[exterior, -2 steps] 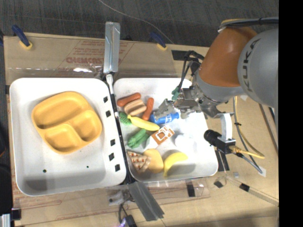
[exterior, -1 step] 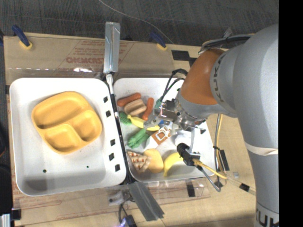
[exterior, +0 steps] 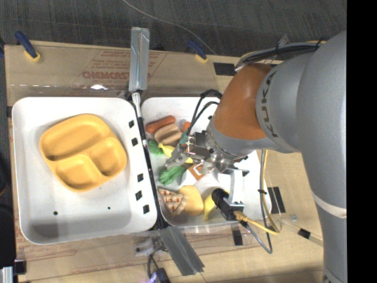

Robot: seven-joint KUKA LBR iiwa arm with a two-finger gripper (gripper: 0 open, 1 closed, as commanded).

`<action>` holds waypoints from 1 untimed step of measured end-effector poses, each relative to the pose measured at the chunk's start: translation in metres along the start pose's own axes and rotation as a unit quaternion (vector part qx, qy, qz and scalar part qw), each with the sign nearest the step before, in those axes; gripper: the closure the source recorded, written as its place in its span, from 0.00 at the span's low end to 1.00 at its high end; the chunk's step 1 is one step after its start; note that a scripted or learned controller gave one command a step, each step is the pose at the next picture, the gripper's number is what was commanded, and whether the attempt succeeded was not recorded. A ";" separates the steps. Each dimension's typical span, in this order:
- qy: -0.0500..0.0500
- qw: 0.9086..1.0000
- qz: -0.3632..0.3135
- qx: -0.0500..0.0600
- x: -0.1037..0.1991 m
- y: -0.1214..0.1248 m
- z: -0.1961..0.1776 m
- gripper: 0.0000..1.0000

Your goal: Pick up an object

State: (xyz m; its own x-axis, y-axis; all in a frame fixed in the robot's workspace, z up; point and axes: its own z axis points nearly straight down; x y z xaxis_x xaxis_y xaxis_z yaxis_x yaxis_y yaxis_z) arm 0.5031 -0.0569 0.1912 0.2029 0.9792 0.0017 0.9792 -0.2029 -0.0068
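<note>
Jaws [exterior: 189, 153] just above green toy [exterior: 171, 173] — right bin [exterior: 177, 105]

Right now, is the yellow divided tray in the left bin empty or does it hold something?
Empty. The yellow tray lies flat in the left bin, and its compartments show only bare yellow surface.

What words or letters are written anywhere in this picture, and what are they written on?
"KUKA": dark letters running down the side of the grey arm, just past its orange band.
Red print on the cardboard sheet behind the left bin: a big word and a smaller line above it, both too blurred to read.
</note>
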 end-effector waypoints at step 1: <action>0.000 0.997 0.081 -0.001 -0.029 0.082 0.080 0.00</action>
State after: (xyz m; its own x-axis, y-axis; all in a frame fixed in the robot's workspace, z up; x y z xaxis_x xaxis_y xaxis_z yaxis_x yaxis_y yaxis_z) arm 0.5774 -0.1021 0.1103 0.3580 0.9337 -0.0002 0.9337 -0.3580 -0.0056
